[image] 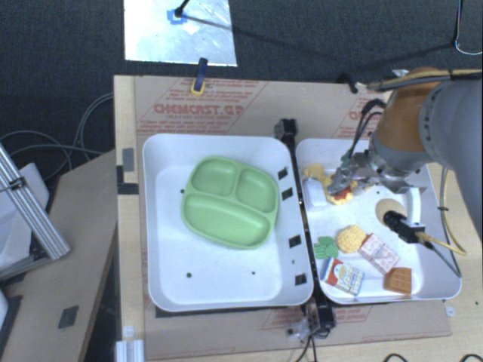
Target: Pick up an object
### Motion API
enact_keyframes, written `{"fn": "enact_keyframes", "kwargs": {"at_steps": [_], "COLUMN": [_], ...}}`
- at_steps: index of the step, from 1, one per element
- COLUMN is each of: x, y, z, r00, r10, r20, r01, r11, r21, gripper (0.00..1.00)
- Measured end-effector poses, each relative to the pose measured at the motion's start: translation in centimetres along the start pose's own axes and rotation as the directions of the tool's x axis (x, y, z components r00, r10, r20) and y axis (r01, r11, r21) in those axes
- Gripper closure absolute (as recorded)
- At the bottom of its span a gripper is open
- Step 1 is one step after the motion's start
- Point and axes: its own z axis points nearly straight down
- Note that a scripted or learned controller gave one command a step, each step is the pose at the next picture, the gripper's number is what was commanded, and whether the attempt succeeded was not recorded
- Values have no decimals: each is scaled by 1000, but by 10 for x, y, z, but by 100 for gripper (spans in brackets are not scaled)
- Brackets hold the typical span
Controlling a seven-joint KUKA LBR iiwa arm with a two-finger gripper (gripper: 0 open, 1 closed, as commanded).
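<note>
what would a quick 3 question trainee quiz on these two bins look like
1. True or false: the green divided plate lies in the left bin.
2. Which bin is the pincer over? A) left B) right
3. Fill in: the small food items, such as the yellow round piece and the brown cracker, lie in the ____ bin.

Key: 1 true; 2 B, the right bin; 3 right.

Glossy white plastic bins (162,225) gleaming, matt green plastic divided plate (230,202) lying smooth, brown cardboard sheet (226,104) showing dull underneath
</note>
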Motion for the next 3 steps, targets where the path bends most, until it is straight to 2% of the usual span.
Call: {"fn": "enact_keyframes", "kwargs": {"at_steps": [2, 3], "x": [12, 12], "y": [-3, -2], "z": [-105, -123], "r00": [1000, 1000], "r10": [-5, -5], "r20": [-2, -3], "r01": [5, 5], "r11": [1000, 1000], "r21": [2, 4], "gripper": [100, 100]}}
